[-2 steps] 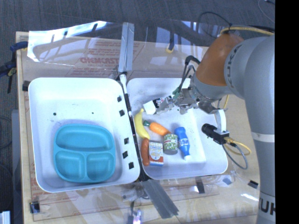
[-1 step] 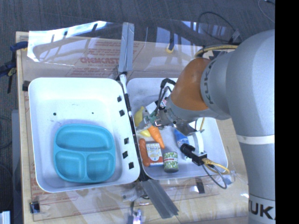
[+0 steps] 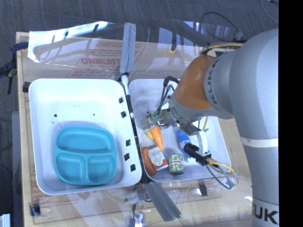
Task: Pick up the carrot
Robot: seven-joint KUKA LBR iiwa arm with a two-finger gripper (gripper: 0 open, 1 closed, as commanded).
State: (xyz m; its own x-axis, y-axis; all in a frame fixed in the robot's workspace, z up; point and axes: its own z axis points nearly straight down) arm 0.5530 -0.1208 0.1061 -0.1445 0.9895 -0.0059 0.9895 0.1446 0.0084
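A blue tray (image 3: 86, 155) is lying in the left bin (image 3: 42, 93), toward its near side. In the right bin (image 3: 218, 136), the carrot (image 3: 156, 137) is lying near the left wall, its tip pointing nearward. Just beyond that tip, a red packet (image 3: 156, 157) and a small green can (image 3: 176, 164) are sitting, with a blue bottle (image 3: 182, 139) to the right. The arm (image 3: 236, 79) is reaching in from the right, bending down over the bin. The pincer (image 3: 157, 119) is hovering just above the carrot's far end; whether it is open or closed cannot be told.

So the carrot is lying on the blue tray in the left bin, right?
Not quite. The camera view shows the carrot lying in the right bin, just under the tool, beside a small can. The blue tray is in the left bin.
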